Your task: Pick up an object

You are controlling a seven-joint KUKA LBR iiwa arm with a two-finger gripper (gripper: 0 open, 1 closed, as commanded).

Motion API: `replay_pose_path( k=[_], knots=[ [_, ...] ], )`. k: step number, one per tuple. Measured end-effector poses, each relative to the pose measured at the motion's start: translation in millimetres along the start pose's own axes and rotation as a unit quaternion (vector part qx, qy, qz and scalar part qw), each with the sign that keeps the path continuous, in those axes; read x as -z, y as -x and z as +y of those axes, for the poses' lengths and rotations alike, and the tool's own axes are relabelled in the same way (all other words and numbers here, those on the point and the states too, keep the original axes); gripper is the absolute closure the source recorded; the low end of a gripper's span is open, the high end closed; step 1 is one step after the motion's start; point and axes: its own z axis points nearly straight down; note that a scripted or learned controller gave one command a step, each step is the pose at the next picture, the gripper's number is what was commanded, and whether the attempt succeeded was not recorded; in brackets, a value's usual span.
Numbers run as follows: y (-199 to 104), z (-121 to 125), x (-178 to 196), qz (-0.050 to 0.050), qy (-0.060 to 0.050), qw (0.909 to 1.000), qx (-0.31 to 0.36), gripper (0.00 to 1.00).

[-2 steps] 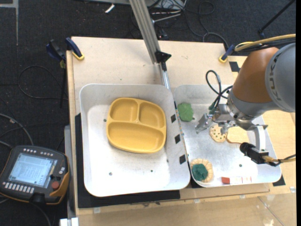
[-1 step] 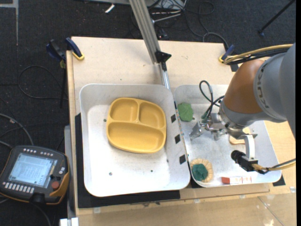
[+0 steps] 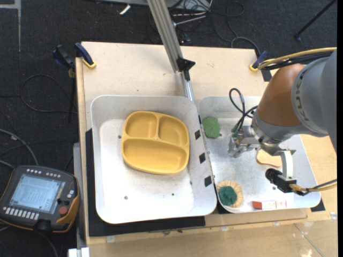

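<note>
Teach pendant sits on the dark floor, left of the bench (screen lit). Blue-yellow clamps grip the bench's back corners.

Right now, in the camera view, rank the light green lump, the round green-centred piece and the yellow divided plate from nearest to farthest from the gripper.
From the gripper:
1. Light green lump, right bin, up-left.
2. Round green-centred piece, right bin's near edge.
3. Yellow divided plate, left bin.

Single fixed camera above bench, slanting down on both bins.
</note>
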Motion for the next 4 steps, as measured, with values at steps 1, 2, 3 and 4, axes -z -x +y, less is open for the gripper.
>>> replay_pose_path(
  k=[1,2,3,4],
  knots=[
    [6,5,45,-0.001,0.002,1.0,0.001,1.0],
    [-4,4,99,0.0,0.002,1.0,0.002,1.0],
    [-5,4,90,0.0,-0.001,1.0,0.002,1.0],
    [-53,20,86,0.001,0.0,1.0,0.004,1.0]
  ],
)
